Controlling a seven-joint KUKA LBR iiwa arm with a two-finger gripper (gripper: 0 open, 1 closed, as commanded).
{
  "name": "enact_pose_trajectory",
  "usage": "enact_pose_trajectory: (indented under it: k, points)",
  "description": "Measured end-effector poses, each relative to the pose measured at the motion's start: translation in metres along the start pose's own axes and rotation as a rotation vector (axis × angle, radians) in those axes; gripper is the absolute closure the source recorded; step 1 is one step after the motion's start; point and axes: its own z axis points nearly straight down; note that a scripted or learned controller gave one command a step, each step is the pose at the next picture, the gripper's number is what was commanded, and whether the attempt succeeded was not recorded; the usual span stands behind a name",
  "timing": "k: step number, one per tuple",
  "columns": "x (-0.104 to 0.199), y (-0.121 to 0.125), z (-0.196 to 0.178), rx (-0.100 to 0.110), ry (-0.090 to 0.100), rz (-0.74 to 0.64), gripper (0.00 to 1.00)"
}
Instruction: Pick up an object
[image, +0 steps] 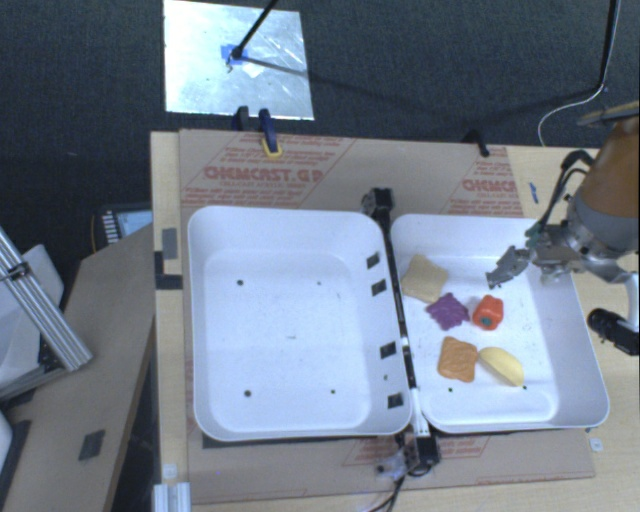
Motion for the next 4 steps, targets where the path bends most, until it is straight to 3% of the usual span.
enact_pose_trajectory:
  k: [1, 2, 3, 4]
  points:
    - [0.027, -0.009, 0.123, 0.003, 0.001, -0.001, 0.00]
    - [0.025, -0.006, 0.107, -0.004, -0.002, -0.001, 1.00]
    - [0.055, 0.001, 0.116, -0.011, -0.005, -0.002, 1.00]
    - [-0.028, -0.084, 0.117, -0.010, -0.003, 0.008, 1.00]
